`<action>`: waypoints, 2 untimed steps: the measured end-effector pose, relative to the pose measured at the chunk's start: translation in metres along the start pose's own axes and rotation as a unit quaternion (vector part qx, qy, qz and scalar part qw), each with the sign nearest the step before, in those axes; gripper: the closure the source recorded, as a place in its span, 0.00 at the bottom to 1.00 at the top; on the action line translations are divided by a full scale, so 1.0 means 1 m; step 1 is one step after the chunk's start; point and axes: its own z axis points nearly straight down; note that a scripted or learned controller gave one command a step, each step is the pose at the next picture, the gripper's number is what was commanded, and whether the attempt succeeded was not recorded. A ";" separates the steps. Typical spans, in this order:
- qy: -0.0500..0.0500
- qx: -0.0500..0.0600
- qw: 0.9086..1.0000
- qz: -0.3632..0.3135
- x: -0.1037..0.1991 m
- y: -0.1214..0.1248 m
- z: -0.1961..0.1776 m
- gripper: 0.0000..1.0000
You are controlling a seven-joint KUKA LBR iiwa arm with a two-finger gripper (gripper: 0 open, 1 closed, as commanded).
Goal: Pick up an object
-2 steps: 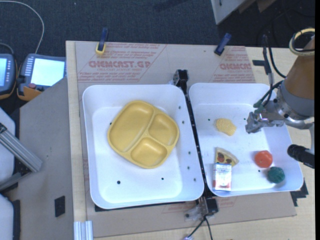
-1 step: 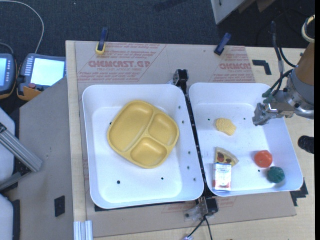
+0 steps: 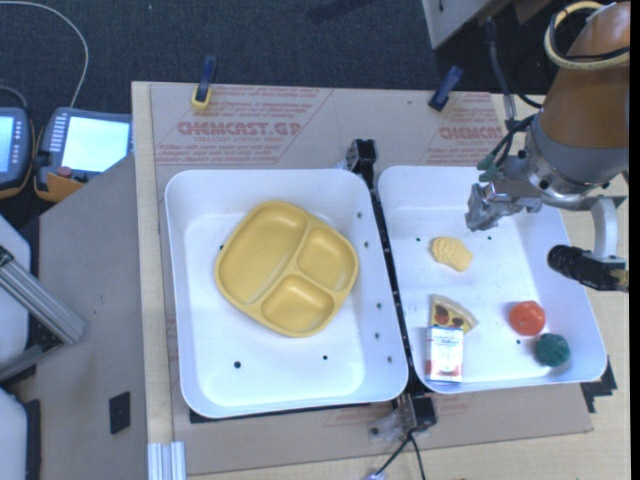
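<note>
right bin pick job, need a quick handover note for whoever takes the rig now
Claw: over the back of the right bin, nothing seen between its fingers.
Right bin: yellow corn just in front of the claw, pizza slice, small carton, red tomato, green ball.
Left bin: yellow divided plate.
Done: nothing lifted yet.
Left: grab one object, probably the corn, the nearest.

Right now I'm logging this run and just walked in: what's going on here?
The arm's gripper hangs over the back of the right bin, just behind the corn, with nothing between its fingers. A pizza slice, carton, tomato and green ball lie nearer the front. The yellow plate sits in the left bin.
</note>
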 end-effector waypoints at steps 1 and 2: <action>0.000 0.001 1.000 -0.001 0.043 0.024 0.017 1.00; 0.001 0.001 1.000 -0.001 0.085 0.042 0.029 1.00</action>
